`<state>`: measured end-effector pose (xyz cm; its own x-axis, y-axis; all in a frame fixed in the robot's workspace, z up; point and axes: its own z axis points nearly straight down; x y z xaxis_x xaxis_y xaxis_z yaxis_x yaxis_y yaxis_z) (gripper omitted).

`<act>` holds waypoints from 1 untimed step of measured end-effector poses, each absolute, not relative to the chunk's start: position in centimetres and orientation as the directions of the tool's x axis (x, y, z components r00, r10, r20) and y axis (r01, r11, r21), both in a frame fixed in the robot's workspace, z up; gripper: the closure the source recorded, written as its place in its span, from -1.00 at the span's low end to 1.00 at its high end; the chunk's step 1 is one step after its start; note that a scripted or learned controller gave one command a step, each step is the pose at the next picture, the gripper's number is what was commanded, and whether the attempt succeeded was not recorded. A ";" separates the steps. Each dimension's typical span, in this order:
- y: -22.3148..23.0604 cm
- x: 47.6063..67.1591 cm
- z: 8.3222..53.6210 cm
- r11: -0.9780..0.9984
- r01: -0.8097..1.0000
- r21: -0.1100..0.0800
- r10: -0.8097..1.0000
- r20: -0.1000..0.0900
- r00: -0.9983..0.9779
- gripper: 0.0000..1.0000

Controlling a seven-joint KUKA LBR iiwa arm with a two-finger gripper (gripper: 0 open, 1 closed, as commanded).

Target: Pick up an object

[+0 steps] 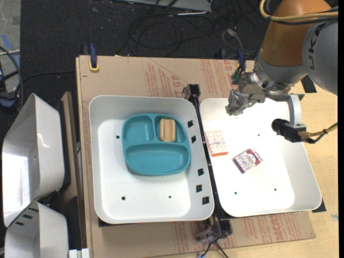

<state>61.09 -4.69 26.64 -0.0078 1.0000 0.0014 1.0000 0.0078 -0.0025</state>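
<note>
In the right bin (279, 198) lie two small things: a white and orange packet (216, 142) near its left wall and a purple and white packet (247, 160) toward the middle. My gripper (235, 108) hangs over the bin's far left corner, above and behind the white and orange packet, apart from both. Nothing shows between its fingers. In the left bin (107, 198) sits a teal divided plate (156, 145) with a tan block (167, 130) in its upper right compartment.
The arm's orange band (293, 15) and grey wrist come in from the upper right. A black fitting (285, 128) with a cable hangs over the right bin's right side. White tubs (29, 155) stand at the far left. Cables lie on the floor behind.
</note>
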 end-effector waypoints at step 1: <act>1.1 60.5 25.3 0.009 1.000 -0.002 1.000 0.002 -0.009 1.00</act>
